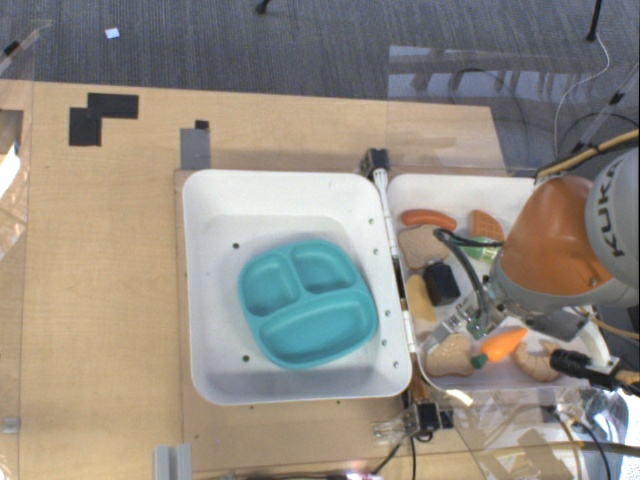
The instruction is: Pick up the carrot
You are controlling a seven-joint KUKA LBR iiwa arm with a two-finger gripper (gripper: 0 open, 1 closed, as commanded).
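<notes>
The carrot is orange with a green tip and lies near the front of the right bin, pointing left and slightly down. My gripper hangs just above and to the left of it, close to its green end. The metal fingers look spread, so the gripper is open, and nothing shows between them. The grey arm with its orange band covers the right part of the bin.
Around the carrot lie a beige lump, a tan piece, a black block, a pale yellow piece, a red sausage and a brown slice. The left bin holds a teal divided plate.
</notes>
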